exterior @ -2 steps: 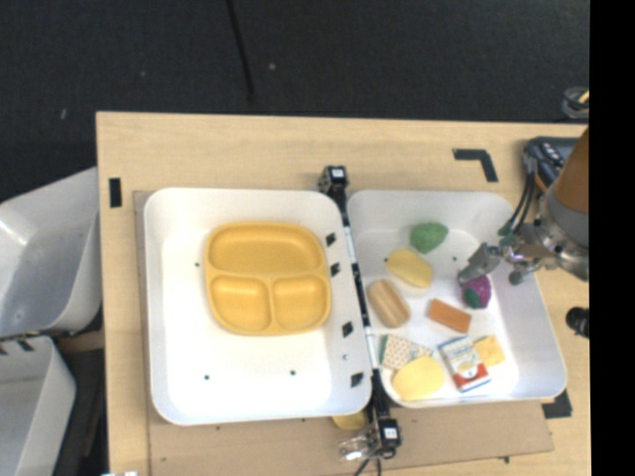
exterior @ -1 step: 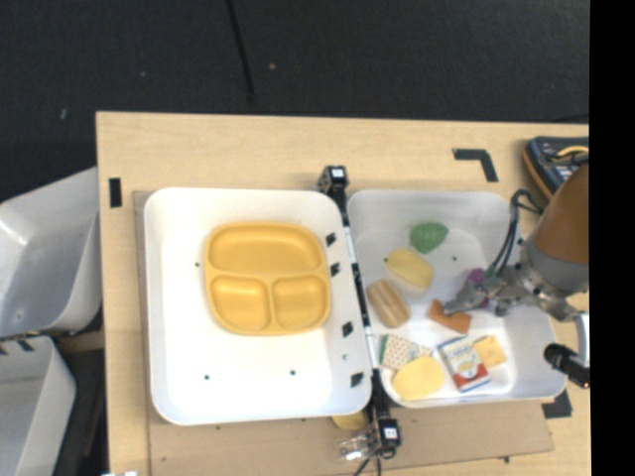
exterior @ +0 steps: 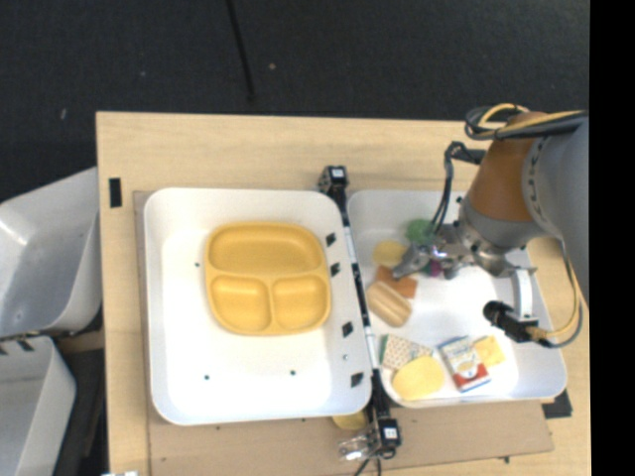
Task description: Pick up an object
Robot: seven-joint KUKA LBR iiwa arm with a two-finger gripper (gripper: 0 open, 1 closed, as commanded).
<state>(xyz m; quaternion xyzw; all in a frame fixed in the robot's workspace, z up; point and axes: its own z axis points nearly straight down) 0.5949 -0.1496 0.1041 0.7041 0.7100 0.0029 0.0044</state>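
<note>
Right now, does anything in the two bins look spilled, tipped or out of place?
Nothing stands out. The yellow divided tray lies flat in the left bin. The small items, among them a yellow piece and a small carton, lie loose in the right bin.

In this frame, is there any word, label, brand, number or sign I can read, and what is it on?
Nothing here is readable.
Small blue, white and red printed carton in the right white bin: print too blurred to read.
Checked-pattern piece beside the carton: a pattern, no text.
Yellow three-compartment plastic tray: no markings.
</note>
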